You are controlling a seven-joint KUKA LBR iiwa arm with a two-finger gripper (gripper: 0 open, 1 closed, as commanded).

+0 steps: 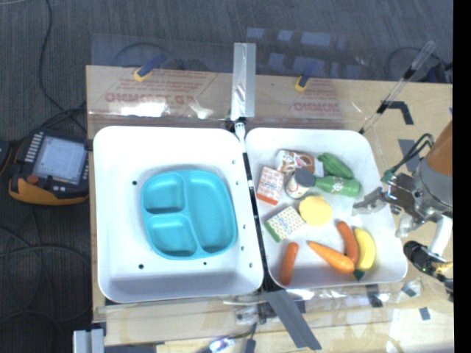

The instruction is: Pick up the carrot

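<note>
The carrot is orange with a small green end. It lies slantwise near the front of the right bin, its tip pointing left. A yellow banana and an orange sausage lie right beside it. The gripper hangs at the right rim of that bin, to the right of the carrot, a little behind it and apart from it. Nothing shows in its grasp.
The right bin also holds a second orange sausage, a yellow round piece, green vegetables, small boxes and a can. The left bin holds a blue divided tray. Cables lie at the right.
</note>
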